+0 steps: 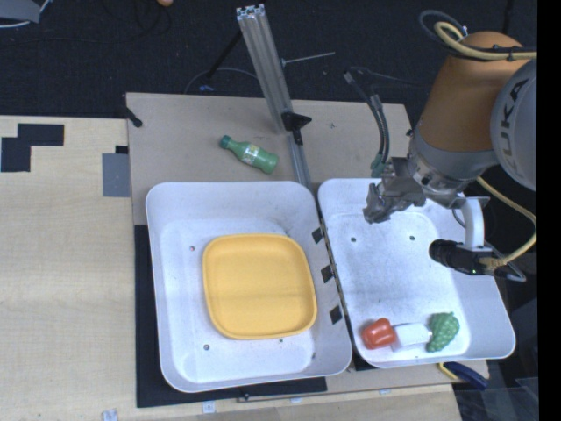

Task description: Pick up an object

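Observation:
My gripper (pixel 379 209) hangs over the back part of the right bin (pixel 412 253), near its left side. Whether anything sits between its fingers is unclear from this angle. A red and white object (pixel 387 334) lies at the front of the right bin, with a green broccoli-like piece (pixel 443 330) just right of it. A yellow square plate (pixel 259 284) lies flat in the middle of the left bin (pixel 175 235). The gripper is well behind the red object and the green piece.
A small green bottle (pixel 249 153) lies on the bench behind the left bin. A slanted aluminium bar (pixel 272 73) rises behind the bins. A black cylindrical part (pixel 456 256) of the arm's fittings sticks out over the right bin's right side.

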Controlling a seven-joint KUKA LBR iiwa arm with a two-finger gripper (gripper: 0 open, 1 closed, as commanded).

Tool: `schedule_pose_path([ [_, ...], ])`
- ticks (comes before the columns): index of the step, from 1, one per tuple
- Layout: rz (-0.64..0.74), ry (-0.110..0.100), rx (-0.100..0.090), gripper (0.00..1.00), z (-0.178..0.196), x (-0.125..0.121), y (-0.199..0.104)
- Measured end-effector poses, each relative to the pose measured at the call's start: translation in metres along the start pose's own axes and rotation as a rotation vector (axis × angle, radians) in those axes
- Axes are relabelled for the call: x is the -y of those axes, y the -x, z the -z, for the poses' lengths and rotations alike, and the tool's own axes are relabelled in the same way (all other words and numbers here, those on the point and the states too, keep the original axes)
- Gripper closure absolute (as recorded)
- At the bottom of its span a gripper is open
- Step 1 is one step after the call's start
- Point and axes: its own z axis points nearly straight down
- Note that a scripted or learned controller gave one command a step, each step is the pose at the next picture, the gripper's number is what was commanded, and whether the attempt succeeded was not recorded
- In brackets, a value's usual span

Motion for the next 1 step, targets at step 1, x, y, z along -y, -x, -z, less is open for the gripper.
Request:
schedule_pose_path([
  [1, 0.000, -0.002, 0.000, 1.00, -0.0222, 0.0010, -0.0497],
])
